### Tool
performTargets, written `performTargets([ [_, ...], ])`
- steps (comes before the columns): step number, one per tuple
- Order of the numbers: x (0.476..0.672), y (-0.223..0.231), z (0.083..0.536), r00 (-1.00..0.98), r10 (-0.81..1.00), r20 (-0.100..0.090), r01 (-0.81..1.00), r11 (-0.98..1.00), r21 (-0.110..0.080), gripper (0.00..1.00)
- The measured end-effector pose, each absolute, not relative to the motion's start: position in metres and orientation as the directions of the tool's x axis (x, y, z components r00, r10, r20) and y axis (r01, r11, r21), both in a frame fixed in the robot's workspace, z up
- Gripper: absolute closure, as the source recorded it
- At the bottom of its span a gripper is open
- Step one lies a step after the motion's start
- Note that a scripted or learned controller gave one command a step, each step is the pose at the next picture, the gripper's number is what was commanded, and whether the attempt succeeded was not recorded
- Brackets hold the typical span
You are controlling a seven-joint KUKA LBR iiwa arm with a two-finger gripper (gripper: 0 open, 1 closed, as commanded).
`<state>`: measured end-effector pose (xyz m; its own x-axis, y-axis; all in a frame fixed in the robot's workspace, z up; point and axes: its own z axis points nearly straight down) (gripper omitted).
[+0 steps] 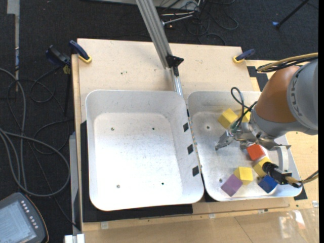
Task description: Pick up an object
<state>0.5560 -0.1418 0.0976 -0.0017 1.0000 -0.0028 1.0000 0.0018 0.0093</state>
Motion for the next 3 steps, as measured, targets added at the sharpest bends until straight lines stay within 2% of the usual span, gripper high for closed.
performTargets([
  [1, 0.553, -0.142, 0.106, 0.001, 1.000, -0.001, 1.000, -0.001, 0.003, 1.00],
  [2, 0.553, -0.141, 0.148, -0.002, 1.000, -0.002, 1.000, 0.002, 0.005, 1.00],
  [3, 0.545, -0.142, 0.200, -0.001, 1.000, -0.002, 1.000, 0.002, 0.006, 1.00],
])
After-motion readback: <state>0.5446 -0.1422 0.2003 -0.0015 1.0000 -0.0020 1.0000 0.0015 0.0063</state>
